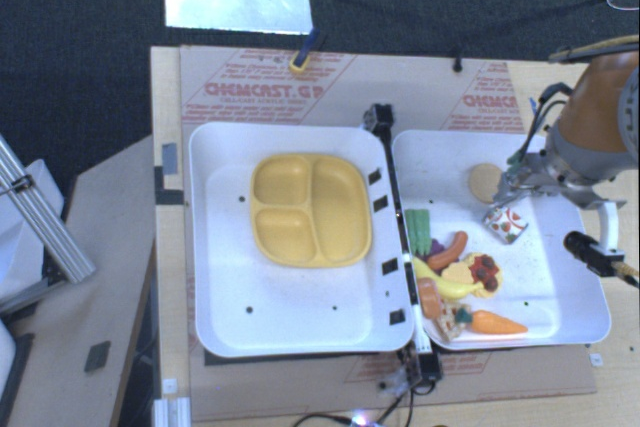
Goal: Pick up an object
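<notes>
The tabletop (110, 215) holds two white bins. The left bin (215, 315) is far to the left of the jaws. The right bin (580, 315) is right under them. The grey and orange arm (600, 115) comes in from the right and bends down into that bin.

A big yellow plate (308, 210) lies in the left bin, well away from the jaws. It is too wide and flat to be a good pick.

The thing to go for looks like the small white and red box (507, 223). It sits just below the jaws, tipped a bit on its corner. I cannot tell if the jaws are wide or narrow, or if they touch the box.

To do this well, I think the jaws should come straight down over the middle of the box. They should squeeze its flat sides, not its corners, or it may pop out. Then lift slowly.

A round tan disc (486, 181) lies just to the left of the jaws, so they should not bump it.

Down and to the left of the jaws is a heap of toy food: a banana (450, 280), a carrot (497, 322) and a little sausage (447, 247). They are apart from the box, so it is easy to get alone.
</notes>
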You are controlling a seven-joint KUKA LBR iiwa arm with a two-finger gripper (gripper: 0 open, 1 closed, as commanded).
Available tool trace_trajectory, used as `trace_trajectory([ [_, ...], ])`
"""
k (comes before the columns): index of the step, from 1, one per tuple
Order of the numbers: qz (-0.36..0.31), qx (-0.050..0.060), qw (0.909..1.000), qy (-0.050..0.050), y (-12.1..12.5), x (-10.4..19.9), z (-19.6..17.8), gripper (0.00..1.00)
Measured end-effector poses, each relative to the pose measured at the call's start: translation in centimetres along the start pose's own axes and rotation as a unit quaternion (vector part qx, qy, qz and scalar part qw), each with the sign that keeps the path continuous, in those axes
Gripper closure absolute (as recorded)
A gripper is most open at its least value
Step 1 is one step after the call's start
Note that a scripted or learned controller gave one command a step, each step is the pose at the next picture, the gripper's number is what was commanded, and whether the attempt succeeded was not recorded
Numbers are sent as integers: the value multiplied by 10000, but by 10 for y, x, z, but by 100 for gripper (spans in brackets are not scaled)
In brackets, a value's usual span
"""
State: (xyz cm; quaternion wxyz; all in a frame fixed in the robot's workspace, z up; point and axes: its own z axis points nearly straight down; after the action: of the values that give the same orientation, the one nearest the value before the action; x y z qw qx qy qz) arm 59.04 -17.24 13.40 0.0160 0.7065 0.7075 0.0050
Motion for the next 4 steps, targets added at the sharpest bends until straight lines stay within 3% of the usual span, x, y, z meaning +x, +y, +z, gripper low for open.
trace_trajectory([
  [1, -10, 122, 9999, 73, -2, -1, -45, 100],
  [2, -18, 111, 9999, 68, 1, -2, -94, 100],
  [4, -41, 147, 9998, 91, -24, 119, -86, 100],
])
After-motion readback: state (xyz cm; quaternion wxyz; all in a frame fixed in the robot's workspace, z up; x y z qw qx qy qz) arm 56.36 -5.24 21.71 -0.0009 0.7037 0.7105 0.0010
